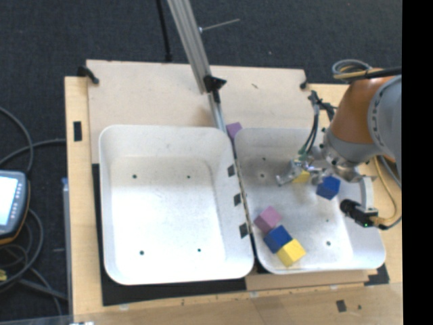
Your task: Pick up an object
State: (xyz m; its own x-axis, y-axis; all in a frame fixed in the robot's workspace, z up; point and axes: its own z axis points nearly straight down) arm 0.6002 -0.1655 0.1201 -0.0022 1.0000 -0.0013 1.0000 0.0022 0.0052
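Note:
In the right bin [352,249], my gripper [296,173] hangs low over the floor in the upper middle. A small yellow object [302,177] shows right at its tip, partly hidden by it. A blue cube [327,187] lies just to the right of the gripper, under the wrist. Near the bin's front left, a purple cube [268,217], a dark blue cube [277,237] and a yellow cube [292,252] lie close together in a diagonal row.
The left bin [115,249] sits beside the right one, sharing a divider edge [238,195]. A small purple block [234,129] rests at the top of that edge, below a slanted metal pole [193,39]. The arm's cables [365,212] hang over the right bin's right side.

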